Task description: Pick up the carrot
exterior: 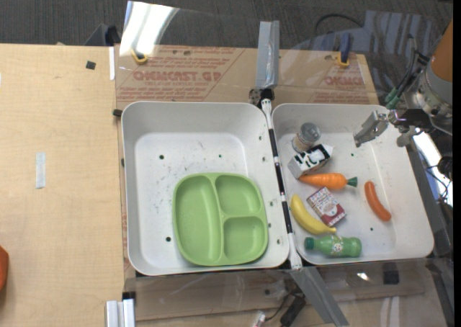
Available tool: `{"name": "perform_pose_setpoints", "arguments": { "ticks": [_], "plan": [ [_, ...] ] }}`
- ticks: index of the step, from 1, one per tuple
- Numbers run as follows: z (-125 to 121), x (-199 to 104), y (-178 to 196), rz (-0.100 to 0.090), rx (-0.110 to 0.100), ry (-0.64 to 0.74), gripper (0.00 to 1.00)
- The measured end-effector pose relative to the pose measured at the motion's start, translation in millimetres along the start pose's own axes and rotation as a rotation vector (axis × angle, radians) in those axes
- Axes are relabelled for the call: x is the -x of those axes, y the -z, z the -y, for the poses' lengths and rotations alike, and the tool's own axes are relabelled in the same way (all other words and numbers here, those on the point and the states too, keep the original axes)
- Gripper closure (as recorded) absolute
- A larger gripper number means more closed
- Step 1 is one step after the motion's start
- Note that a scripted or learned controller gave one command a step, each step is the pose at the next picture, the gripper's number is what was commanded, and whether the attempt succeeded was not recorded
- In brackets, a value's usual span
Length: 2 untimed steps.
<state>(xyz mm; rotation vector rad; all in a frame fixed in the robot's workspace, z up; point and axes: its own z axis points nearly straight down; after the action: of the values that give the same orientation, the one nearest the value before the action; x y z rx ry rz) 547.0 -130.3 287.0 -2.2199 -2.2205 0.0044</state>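
Note:
The orange carrot (325,180) lies on its side in the middle of the right bin (414,174), its green top pointing right. My gripper (382,136) hovers over the back right of that bin, up and to the right of the carrot and well apart from it. Its fingers (368,130) stand open with nothing between them.
Around the carrot lie a white and black carton (311,158), a grey can (309,133), a red packet (328,207), a banana (307,217), a green bottle (333,246) and an orange sausage (377,201). The left bin (144,174) holds a green divided plate (222,219).

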Motion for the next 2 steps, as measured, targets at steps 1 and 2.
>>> {"name": "perform_pose_setpoints", "arguments": {
  "ticks": [1, 2],
  "plan": [
    [64, -26, -142, -0.001, -0.001, -0.058, 0.00],
    [1, -20, -197, -0.001, 0.000, -0.073, 0.00]
  ]
}}
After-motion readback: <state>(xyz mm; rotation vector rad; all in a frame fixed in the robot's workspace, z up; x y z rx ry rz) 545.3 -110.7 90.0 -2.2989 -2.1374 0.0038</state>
